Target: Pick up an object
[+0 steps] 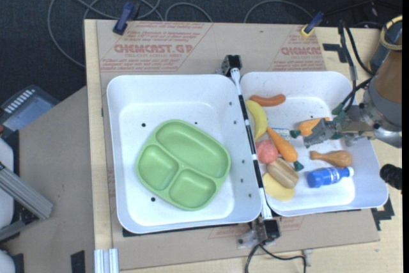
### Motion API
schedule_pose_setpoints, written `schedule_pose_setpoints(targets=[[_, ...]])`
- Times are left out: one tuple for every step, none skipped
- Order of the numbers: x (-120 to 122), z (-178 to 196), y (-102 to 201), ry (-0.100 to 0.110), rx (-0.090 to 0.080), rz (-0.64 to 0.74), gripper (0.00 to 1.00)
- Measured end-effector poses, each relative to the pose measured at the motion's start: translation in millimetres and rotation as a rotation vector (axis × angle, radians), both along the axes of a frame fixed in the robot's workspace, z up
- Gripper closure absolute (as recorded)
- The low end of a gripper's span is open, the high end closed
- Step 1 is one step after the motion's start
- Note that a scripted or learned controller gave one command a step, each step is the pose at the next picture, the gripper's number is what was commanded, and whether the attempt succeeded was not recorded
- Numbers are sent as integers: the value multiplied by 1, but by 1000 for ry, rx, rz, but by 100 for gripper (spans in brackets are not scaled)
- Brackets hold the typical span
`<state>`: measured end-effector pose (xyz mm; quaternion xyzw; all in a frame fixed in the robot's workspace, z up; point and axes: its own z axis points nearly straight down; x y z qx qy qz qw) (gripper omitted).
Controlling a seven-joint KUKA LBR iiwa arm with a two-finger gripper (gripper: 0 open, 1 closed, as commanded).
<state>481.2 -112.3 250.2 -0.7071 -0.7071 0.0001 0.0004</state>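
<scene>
My two-finger gripper [314,132] sits low in the right white bin [307,83], closed on a small orange plastic piece [309,126], just above the tan plastic drumstick [332,156].

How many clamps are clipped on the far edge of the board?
2. A blue clamp sits at the far left corner of the board, and a blue-and-yellow clamp at the far right. Others may be hidden elsewhere.

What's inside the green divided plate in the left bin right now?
The green divided plate lies in the left bin with all three compartments bare green. Whatever is beneath the plate is covered. The toy foods all lie in the right bin.
</scene>
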Motion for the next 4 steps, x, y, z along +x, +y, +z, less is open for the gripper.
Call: schedule_pose_setpoints(targets=[[72, -66, 30, -1, 0, 1, 0], [69, -167, 8, 2, -1, -1, 0], [70, -156, 8, -2, -1, -1, 100], [73, -65, 80, -3, 1, 2, 100]])
